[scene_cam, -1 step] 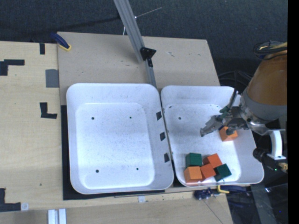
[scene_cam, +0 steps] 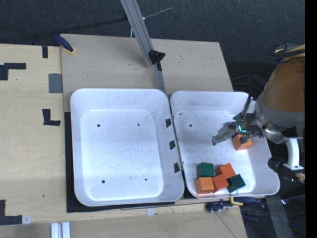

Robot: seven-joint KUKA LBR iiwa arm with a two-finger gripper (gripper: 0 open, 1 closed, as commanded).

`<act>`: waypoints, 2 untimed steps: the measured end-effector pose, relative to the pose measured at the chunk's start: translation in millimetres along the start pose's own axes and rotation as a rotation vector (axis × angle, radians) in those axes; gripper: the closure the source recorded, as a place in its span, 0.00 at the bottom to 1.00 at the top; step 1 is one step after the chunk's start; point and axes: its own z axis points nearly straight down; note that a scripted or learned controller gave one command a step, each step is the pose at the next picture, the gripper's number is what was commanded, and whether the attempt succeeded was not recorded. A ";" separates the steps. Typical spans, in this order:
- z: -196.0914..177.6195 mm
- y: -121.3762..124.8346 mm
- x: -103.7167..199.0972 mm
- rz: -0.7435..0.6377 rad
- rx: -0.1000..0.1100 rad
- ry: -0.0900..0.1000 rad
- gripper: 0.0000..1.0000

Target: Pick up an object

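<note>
My gripper [scene_cam: 231, 134] hangs over the right side of the right bin [scene_cam: 208, 96], reaching in from the right. A small orange block [scene_cam: 242, 143] sits right under or against its lower edge; whether it is gripped or just lying on the bin floor is unclear. Several more blocks are clustered at the bin's front: a green block [scene_cam: 205, 169], an orange block [scene_cam: 204, 184], a red-orange block [scene_cam: 227, 171] and a dark green block [scene_cam: 237, 182]. This cluster lies about a hand's width in front of the gripper.
The left bin [scene_cam: 119, 94] adjoins the right one, with small black clips along the shared rim. A slanted metal pole [scene_cam: 141, 29] runs from the top down to the bins' junction. The arm's grey and orange body [scene_cam: 285, 93] fills the right edge.
</note>
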 end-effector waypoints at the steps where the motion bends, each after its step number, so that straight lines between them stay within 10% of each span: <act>1: 51.2 8.8 -1.4 0.001 0.005 0.000 0.00; 2: 95.7 6.4 -5.0 0.001 0.005 0.000 0.00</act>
